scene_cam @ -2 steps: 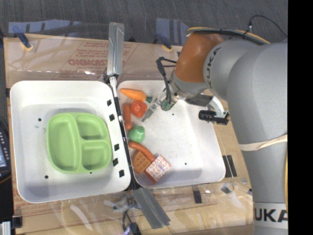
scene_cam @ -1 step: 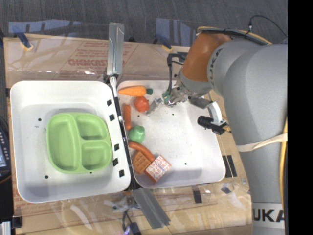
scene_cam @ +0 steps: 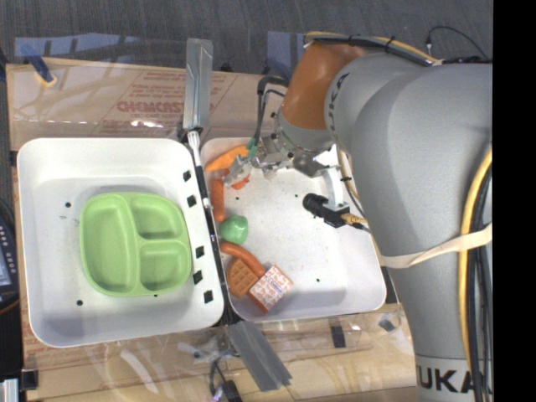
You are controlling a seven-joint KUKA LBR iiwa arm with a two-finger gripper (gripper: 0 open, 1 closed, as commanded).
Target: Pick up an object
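Arm: grey, with an orange band, reaching in from the right of the frame and covering much of the right bin's upper right part.
Gripper: low over the upper left corner of the right bin, at the centre of the frame, just above the carrot end.
Fingers: the metal parts are small and cluttered here; I cannot tell whether they are wide or narrow, and I see nothing clearly held between them.
Right bin: white, shallow, in the middle of the frame; its things lie along its left wall.
Carrot: orange, in the upper left corner of the right bin, right beside the gripper; whether they touch I cannot tell.
Sausage: orange-red, upright along the left wall, below the carrot.
Green ball: just below the sausage, near the left wall.
Second orange piece: slanted, just under the green ball.
Waffle: brown, gridded, lower left of the right bin, touching the pink block.
Pink block: speckled, at the waffle's right, near the bin's lower wall.
Left bin: white, at the left of the frame, touching the right bin.
Plate: green, divided in three, flat in the middle of the left bin.
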